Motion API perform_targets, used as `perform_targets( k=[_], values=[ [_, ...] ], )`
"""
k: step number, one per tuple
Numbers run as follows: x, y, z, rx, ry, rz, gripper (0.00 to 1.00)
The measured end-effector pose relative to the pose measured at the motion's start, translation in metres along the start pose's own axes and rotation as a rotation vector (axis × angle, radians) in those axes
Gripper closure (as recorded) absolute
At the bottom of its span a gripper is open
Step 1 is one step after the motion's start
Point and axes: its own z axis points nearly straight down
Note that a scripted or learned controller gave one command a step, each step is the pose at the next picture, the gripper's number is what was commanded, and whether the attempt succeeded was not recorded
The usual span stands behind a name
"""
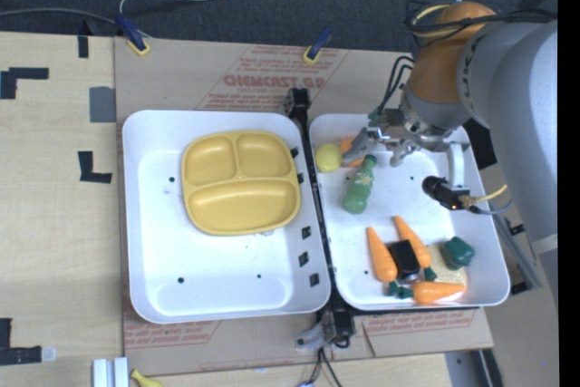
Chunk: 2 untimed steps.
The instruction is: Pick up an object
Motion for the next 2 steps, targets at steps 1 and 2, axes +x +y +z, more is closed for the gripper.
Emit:
perform_targets(
  k=[1, 2],
  values=[
    [0.0090, -0.0416, 0.0296, -0.001, 0.003, -0.001, 0.00],
    [0.0083, -0.0411, 0.0198, -0.003, 0.001, -0.001, 1.00]
  ],
)
